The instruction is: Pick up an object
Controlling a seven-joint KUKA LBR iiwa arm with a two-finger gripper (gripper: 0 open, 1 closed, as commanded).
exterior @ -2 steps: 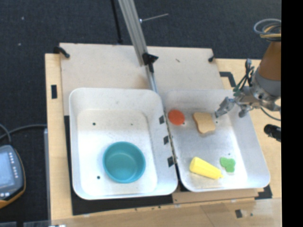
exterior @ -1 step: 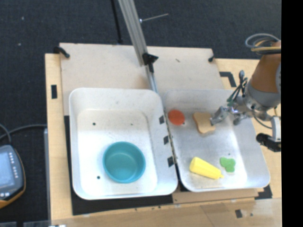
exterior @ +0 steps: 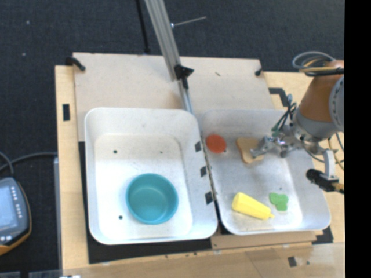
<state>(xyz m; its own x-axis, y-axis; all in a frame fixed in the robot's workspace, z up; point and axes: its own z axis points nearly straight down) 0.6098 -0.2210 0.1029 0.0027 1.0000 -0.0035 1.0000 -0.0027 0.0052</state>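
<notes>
Jaws (exterior: 259,150) are hovering at the tan wedge-shaped piece (exterior: 246,149) in the right bin (exterior: 316,213), near its upper middle; whether they are released or clenched I cannot tell. To grasp well, the arm (exterior: 316,106) should be centring over the piece, straddling its narrow sides, clear of the nearby orange ball (exterior: 216,143).

Teal bowl (exterior: 152,197), orange ball (exterior: 216,143), yellow wedge (exterior: 251,206), green piece (exterior: 279,201), white bins (exterior: 98,126).

Two white bins (exterior: 101,126) seen as smooth matt plastic, teal bowl (exterior: 152,198) as glossy plastic, surface (exterior: 133,77) as pale matt board, slanted rail (exterior: 162,28) as ribbed bare metal, floor (exterior: 69,16) as dark rough carpet
</notes>
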